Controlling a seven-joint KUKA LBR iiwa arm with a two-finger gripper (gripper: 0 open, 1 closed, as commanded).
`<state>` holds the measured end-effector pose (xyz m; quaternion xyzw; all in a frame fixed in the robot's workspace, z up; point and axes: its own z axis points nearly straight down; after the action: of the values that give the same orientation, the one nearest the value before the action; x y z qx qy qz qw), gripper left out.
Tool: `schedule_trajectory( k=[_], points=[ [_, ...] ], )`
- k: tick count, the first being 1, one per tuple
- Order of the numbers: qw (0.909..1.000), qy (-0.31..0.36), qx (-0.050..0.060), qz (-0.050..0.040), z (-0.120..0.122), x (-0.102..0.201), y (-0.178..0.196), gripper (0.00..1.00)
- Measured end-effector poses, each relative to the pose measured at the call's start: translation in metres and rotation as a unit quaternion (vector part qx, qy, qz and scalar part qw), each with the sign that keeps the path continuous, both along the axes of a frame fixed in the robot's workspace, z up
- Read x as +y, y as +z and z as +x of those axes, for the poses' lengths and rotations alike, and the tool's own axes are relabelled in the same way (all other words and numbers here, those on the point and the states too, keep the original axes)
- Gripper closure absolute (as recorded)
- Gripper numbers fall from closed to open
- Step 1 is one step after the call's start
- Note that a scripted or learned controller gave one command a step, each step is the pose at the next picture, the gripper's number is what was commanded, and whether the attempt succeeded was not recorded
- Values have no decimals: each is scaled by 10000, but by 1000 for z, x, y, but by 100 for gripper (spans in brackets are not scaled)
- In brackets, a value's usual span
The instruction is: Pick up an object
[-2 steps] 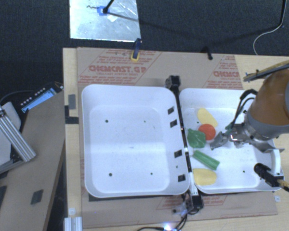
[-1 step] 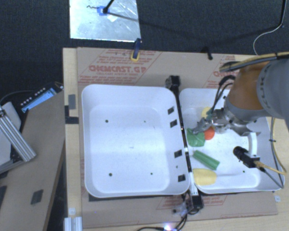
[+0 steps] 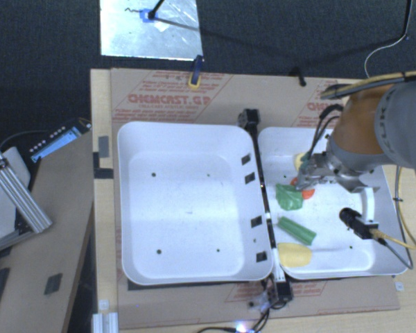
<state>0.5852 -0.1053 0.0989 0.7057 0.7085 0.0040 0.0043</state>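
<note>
My gripper (image 3: 304,181) reaches down into the right bin (image 3: 333,262) from the right, its tip just above a green crumpled object (image 3: 287,198). A small orange-red piece (image 3: 308,194) lies right beside the tip. A green block (image 3: 297,230) lies lower in the bin, and a yellow rounded object (image 3: 295,255) rests near the bin's front left corner. A pale yellow thing (image 3: 300,160) peeks out behind the gripper. The arm hides the fingertips.
The left bin (image 3: 187,200) sits beside the right one, with black clips (image 3: 258,200) along the shared wall. A black cylindrical part (image 3: 353,222) with a cable hangs off the arm over the right bin. Cardboard (image 3: 173,99) underlies both bins.
</note>
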Motion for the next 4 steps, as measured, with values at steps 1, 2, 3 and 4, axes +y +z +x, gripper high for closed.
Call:
schedule_trajectory(
  k=[1,2,3,4],
  points=[
    [10000,-14,69,5,-48,3,34,100],
    [10000,12,10,-8,51,1,37,100],
    [10000,10,57,2,51,22,-16,100],
    [10000,7,37,1,69,21,-13,100]
  ],
)
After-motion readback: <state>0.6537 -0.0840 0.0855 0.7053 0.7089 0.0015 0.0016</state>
